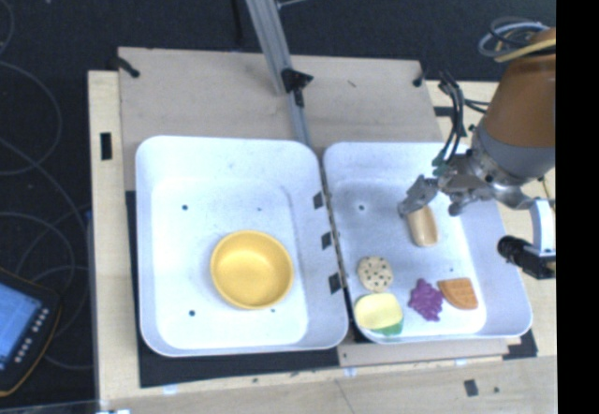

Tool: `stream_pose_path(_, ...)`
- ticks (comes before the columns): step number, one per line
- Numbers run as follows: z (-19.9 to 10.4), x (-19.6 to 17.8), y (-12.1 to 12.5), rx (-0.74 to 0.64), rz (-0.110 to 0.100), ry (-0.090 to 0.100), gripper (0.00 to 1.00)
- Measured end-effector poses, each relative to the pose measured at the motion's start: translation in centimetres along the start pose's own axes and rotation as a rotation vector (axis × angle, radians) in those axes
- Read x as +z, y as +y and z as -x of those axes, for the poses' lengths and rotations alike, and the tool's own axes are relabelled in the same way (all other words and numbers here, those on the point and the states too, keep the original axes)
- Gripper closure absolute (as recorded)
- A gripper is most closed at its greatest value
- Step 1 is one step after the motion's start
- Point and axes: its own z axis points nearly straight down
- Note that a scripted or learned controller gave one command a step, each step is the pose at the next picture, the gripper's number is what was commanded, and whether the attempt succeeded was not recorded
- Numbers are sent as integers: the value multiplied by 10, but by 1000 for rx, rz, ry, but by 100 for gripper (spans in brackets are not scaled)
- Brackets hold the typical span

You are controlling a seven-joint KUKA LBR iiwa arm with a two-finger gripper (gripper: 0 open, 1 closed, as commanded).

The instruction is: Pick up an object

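tan roll (424,227), long axis near-vertical, under pincer (436,200)

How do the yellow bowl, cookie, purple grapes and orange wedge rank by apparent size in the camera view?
1. yellow bowl, clearly largest.
2. purple grapes, orange wedge and cookie look too alike to rank.

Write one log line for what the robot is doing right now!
gripper: over right bin, just above tan roll | grasp: not confirmed | yellow bowl: left bin
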Motion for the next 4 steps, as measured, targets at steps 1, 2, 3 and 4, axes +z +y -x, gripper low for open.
stream_pose_path(1, 0, 0, 0, 2, 0, 0, 0)
stream_pose_path(2, -4, 44, 2, 6, -5, -2, 0)
stream_pose_path(3, -11, 90, -1, 6, -5, -2, 0)
stream_pose_path(4, -9, 134, -1, 5, -2, -2, 0)
